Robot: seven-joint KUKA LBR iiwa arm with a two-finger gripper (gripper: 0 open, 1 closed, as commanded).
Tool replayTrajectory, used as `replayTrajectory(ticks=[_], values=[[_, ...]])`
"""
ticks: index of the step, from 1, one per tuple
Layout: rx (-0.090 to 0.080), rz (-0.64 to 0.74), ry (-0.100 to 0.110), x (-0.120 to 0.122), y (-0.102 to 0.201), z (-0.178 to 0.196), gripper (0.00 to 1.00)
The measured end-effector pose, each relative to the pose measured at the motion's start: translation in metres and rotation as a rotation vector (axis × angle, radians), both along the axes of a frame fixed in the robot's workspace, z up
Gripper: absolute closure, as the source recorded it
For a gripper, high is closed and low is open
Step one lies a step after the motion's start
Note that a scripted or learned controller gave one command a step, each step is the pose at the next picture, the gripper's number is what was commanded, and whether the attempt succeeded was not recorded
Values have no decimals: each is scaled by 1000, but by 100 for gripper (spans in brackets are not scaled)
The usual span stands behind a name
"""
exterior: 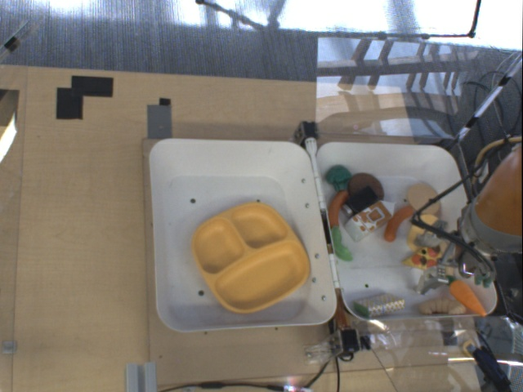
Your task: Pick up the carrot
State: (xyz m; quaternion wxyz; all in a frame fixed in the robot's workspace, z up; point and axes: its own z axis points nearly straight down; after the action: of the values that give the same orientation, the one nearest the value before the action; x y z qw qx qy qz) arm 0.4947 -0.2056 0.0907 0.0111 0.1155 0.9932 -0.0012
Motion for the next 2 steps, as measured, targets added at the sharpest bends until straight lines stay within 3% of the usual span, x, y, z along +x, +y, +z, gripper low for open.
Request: replayTrajectory(ticks=[2], values=[[8,-375,5,53,0,-1,0]])
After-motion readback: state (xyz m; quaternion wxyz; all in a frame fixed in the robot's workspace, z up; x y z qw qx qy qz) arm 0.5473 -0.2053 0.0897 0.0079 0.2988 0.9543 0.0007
